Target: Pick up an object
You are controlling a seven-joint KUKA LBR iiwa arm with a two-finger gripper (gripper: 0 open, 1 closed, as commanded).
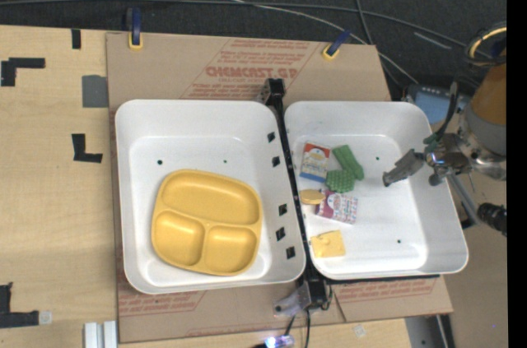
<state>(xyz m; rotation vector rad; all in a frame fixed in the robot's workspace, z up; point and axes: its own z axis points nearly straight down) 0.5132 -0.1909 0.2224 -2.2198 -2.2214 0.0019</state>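
My gripper (416,174) hangs over the right side of the right bin (412,118), open, with nothing between its fingers. One grey finger (400,171) points toward the bin's middle. To its left lie several small things. They include a white and blue card (313,160), a green toy (347,167), a small yellow oval piece (310,197), a pink and white packet (338,207) and a yellow block (328,243). All sit apart from the gripper, toward the bin's left half.
The left bin (132,124) holds a yellow divided plate (206,220). A black divider (284,174) runs between the bins. Both rest on cardboard (247,67) clamped to the wooden bench. Cables cross the dark floor behind.
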